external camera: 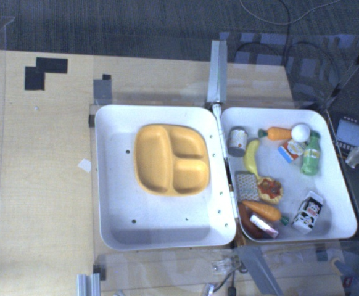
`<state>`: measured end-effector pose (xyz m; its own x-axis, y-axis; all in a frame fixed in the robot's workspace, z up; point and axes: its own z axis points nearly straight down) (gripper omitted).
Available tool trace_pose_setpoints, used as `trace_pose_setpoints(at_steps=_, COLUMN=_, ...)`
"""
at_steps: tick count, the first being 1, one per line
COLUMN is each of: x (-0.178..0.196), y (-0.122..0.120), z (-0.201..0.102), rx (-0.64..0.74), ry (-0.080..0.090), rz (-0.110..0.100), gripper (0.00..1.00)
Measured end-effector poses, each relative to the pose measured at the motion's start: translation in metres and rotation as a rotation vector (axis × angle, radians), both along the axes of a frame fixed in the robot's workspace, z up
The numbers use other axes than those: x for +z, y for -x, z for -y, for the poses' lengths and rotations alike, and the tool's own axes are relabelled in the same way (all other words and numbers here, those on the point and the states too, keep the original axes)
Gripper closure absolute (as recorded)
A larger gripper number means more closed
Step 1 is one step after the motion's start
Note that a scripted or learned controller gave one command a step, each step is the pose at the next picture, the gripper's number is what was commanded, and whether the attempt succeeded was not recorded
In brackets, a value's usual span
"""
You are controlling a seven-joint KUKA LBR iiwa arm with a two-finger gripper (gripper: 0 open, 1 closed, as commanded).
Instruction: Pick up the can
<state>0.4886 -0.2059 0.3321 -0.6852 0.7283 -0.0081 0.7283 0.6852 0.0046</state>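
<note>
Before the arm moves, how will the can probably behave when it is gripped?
The can looks rigid and metallic, so probably smooth, maybe slippery. It seems to lie tilted against the bin wall beside the banana, so a push may roll it.

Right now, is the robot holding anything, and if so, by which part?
Nothing is held. The can lies untouched in the right bin, beside the banana.

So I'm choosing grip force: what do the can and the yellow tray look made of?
The can looks like metal: grey, dull sheen on its top. The yellow tray looks like smooth moulded plastic, with soft rounded compartments and faint gloss. Neither is certain.
</note>
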Motion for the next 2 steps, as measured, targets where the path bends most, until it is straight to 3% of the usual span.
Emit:
trace_pose_setpoints(at_steps=1, x=0.105, y=-0.024, z=0.000, rx=0.363, ry=0.005, rz=0.002, gripper=1.00)
trace_pose_setpoints(at_steps=2, x=0.023, y=-0.004, z=0.000, rx=0.629, ry=0.006, rz=0.000, gripper=1.00)
